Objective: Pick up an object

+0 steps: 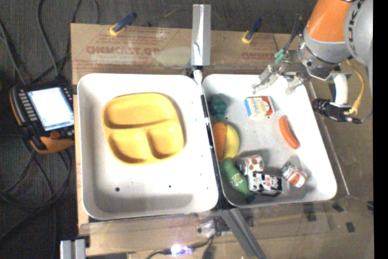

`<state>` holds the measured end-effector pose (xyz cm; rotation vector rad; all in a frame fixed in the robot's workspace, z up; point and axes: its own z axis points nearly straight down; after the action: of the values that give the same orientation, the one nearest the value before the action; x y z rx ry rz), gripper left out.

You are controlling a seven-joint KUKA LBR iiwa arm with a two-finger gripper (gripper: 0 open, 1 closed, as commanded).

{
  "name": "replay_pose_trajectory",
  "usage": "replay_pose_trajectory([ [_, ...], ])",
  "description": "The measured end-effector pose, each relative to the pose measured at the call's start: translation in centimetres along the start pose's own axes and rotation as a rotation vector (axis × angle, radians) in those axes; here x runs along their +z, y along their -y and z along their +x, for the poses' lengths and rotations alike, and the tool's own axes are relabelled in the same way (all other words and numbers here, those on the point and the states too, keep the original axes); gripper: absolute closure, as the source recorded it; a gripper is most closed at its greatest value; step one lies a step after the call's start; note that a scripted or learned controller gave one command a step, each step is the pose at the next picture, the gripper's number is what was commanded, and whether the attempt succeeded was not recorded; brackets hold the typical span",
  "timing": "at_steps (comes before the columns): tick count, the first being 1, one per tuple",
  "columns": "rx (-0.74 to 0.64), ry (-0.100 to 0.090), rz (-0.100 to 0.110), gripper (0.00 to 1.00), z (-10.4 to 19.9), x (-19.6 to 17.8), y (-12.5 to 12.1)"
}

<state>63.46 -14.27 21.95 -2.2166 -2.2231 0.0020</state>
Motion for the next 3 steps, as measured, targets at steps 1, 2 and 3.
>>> replay_pose_trajectory([
  [1, 0.009, 0.004, 0.000, 0.00, -6.1, 5.1, 0.3],
  [2, 0.011, -0.001, -0.004, 0.00, -6.6, 12.4, 2.1],
  [3, -0.090, 0.002, -0.021, 0.00, -6.8, 12.7, 6.7],
])
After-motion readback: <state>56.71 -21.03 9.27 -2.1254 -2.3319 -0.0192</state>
